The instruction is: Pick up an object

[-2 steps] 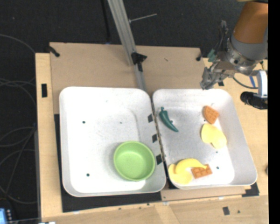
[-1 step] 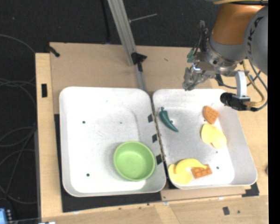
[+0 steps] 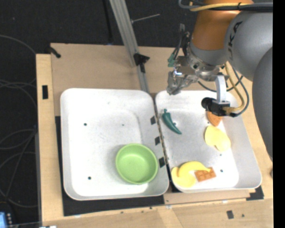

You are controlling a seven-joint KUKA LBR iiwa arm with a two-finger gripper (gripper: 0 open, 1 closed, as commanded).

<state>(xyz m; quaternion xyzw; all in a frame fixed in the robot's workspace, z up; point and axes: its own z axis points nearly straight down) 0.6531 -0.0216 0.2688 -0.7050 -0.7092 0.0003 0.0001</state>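
Grey two-finger gripper (image 3: 174,88) hanging over right white bin's (image 3: 242,175) far left corner, finger state not possible to tell, teal curved plastic object (image 3: 171,121) lying just below, green round bowl (image 3: 137,163) sitting in left white bin (image 3: 80,179).

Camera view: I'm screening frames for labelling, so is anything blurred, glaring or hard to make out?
Camera view: soft overall, the claw a dim grey smudge at the right bin's far edge; both white bins bright but not blown out; the green bowl reads clearly; the surroundings fall to near black.
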